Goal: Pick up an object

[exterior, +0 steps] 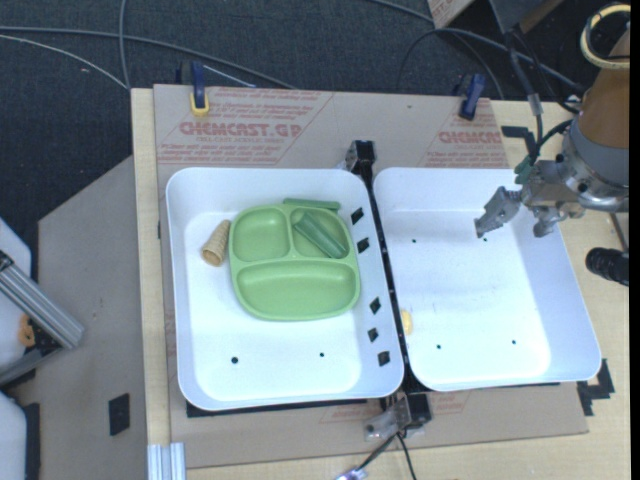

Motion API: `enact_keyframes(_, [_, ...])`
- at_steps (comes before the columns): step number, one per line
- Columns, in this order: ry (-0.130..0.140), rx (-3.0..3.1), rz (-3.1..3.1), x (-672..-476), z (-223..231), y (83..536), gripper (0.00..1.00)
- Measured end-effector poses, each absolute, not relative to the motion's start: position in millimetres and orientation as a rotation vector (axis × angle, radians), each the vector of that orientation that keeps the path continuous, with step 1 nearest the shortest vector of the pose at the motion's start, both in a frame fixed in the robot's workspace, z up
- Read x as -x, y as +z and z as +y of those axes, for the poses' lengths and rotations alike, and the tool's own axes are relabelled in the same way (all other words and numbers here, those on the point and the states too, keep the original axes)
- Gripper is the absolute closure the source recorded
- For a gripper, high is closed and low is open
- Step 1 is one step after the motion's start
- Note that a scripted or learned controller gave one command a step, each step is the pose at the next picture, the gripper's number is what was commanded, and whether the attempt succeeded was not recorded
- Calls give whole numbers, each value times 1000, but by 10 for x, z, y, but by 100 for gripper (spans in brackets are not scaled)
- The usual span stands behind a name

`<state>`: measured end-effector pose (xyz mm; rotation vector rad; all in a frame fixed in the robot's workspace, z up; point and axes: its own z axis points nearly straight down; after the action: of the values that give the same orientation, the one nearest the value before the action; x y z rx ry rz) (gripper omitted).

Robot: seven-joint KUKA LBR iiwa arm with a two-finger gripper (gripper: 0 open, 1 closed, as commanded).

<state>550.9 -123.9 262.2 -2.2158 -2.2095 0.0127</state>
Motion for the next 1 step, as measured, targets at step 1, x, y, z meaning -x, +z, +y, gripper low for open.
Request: enact_keyframes(1, [0, 2220, -2221, -5531, -1236, 2690, 0])
